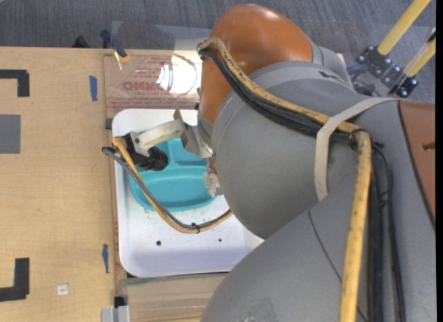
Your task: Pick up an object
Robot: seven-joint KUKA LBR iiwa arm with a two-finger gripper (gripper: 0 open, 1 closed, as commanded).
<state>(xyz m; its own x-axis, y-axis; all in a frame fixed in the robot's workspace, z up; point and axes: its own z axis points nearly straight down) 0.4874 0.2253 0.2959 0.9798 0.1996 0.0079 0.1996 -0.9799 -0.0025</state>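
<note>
A teal, shallow dish-like object (173, 183) lies in the upper half of the white bin (159, 251). The big grey arm with its orange band (259, 37) reaches in from the right and covers the bin's right side and part of the teal object. My gripper (196, 140) sits low over the teal object's upper right edge, mostly hidden under the wrist. A yellow cable loops across the object and the bin floor.
A brown board (55, 175) with black marks and bits of blue tape covers the bench to the left of the bin. A glossy sheet with red print (149, 82) lies just beyond the bin's far rim. Small dark specks dot the bin floor (190, 244).
</note>
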